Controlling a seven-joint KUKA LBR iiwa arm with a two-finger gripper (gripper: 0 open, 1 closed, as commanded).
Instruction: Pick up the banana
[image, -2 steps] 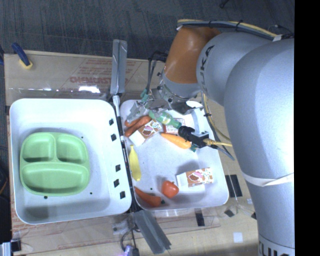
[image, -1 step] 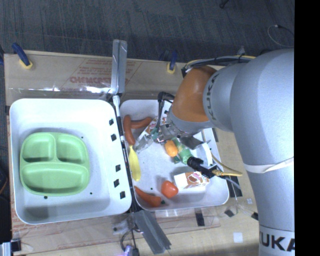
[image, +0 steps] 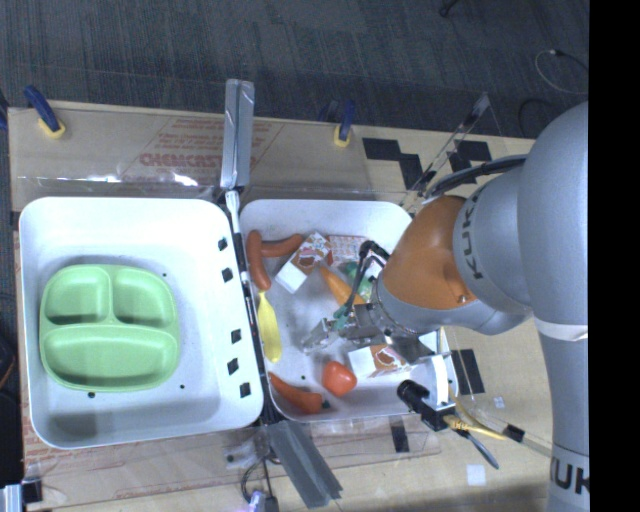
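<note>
- Green divided plate (image: 108, 326) sitting in the left bin (image: 40, 230), nothing to do with the job.
- Yellow banana (image: 268, 326) lying free against the right bin's (image: 330, 208) left wall, long axis running near-to-far.
- Gripper (image: 330, 330) just right of it, so a leftward shift needed, probably.
- Fingers too blurry, can't tell spread or clenched.

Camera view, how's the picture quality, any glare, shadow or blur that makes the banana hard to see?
In the camera view the lighting is even and soft, with faint shadows along the white bin walls. The banana shows clearly against the white floor by the right bin's left wall. The picture is low in detail overall, so the gripper and the small items beside it look muddled. No strong glare.
</note>
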